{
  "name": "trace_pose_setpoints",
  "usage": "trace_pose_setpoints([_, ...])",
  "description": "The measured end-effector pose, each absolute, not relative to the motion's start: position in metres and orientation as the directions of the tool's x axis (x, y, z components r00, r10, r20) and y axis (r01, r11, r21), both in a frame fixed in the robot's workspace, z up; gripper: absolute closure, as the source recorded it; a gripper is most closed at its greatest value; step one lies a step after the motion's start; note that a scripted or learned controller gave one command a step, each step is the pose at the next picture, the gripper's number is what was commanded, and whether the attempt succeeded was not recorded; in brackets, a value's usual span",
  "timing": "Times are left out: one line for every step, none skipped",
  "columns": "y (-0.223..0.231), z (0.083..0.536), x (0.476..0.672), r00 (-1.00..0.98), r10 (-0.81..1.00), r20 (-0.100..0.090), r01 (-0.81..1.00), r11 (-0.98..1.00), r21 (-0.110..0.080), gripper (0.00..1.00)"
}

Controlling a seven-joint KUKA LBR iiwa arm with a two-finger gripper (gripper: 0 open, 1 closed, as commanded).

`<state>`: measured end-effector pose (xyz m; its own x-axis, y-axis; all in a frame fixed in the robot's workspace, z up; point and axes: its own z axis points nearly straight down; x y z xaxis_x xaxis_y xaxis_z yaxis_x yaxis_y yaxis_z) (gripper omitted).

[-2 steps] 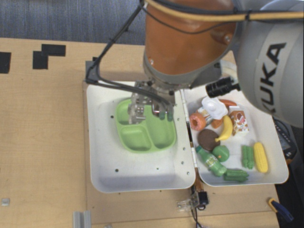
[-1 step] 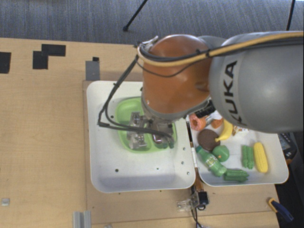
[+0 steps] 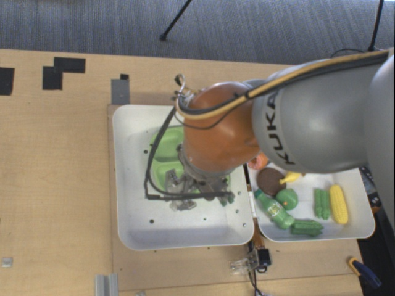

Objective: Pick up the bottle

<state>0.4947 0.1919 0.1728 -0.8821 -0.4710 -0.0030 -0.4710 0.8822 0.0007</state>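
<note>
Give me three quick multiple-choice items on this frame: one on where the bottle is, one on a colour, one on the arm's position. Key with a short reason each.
1. Where does the green bottle lie?
A. In the left bin
B. In the right bin, near its left wall
C. On the bare bench

2. What colour is the corn cob?
A. Yellow
B. Red
C. Blue

3. Over which bin is the claw placed?
A. The right bin
B. Neither, it is off the bench
C. The left bin

Key:
1 B: the bottle rests inside the right bin, beside the divide between the bins.
2 A: the cob is plainly yellow, next to green items.
3 C: the wrist and claw are low over the left bin, above a green thing, away from the bottle.
</note>
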Motion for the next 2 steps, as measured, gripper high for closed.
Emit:
trace_pose_setpoints([0.155, 0.302, 0.504, -0.777, -0.630, -0.010, -0.630, 0.777, -0.003, 1.00])
trace_pose_setpoints([0.225, 0.338, 0.515, -0.745, -0.666, -0.008, -0.667, 0.745, -0.001, 1.00])
